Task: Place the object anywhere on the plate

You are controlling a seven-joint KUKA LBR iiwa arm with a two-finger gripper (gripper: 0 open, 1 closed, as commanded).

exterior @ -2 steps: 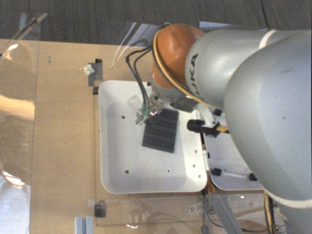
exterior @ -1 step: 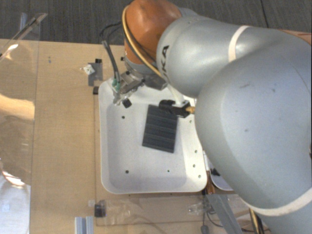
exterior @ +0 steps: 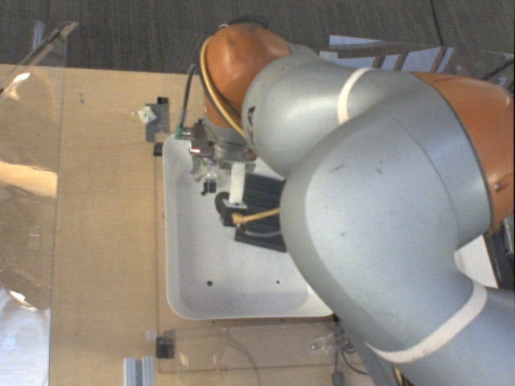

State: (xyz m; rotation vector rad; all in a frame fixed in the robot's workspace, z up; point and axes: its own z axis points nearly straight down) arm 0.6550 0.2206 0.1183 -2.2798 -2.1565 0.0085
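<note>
Well, closest of all is the big grey arm (exterior: 386, 215) — it reaches in from the right and hangs over much of the white bin (exterior: 201, 256). Down by the near edge of the wooden surface (exterior: 105, 215) sits a small black clip (exterior: 165, 346), just off the near left corner of the bin. The bare part of the bin floor is plain white, with a tiny dark dot (exterior: 209, 282) on it.

Farther in, the hand (exterior: 211, 179) hangs low over the far left part of the bin, close to its left wall. It is small and crowded with metal bits, so I cannot tell if it is spread or pressed together, or if it is pinching anything. Right behind the hand is the round orange band (exterior: 241, 63) of the arm.

The arm hides a lot of the bin — so I cannot tell where the object is, or where the plate is.

Just past the far left corner of the bin, a small grey and black bracket (exterior: 158, 121) sits on the surface. Over on the left, a clear sheet (exterior: 24, 175) lies on the surface and shines. Farthest away, past the edge of the surface, is the dark floor (exterior: 121, 10).
</note>
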